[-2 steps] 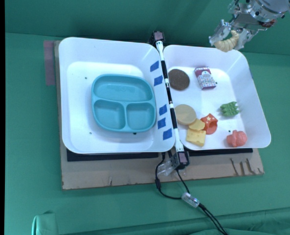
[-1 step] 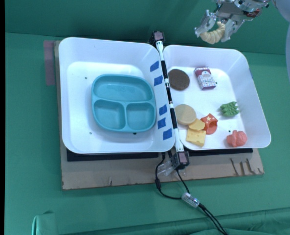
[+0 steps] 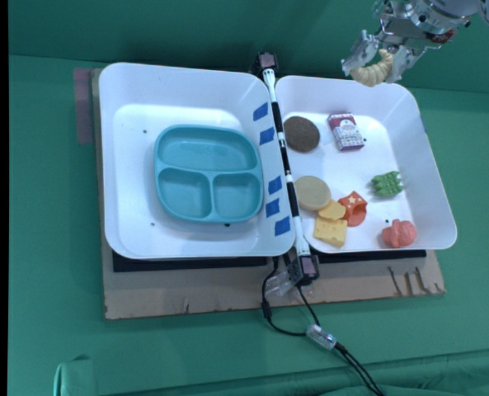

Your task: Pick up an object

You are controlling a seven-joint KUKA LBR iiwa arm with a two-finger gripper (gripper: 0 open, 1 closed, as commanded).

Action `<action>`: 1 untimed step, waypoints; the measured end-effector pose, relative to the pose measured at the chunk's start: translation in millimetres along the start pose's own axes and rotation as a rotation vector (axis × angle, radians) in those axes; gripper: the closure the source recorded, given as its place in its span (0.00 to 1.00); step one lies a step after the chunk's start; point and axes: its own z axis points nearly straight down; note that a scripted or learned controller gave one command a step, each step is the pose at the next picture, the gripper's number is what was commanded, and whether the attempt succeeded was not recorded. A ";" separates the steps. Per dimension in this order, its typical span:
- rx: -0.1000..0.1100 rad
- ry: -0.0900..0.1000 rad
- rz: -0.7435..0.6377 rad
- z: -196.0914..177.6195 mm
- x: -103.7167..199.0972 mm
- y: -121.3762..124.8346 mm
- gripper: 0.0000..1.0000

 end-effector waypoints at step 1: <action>-0.006 -0.002 -0.002 -2.9 28.6 30.0 1.00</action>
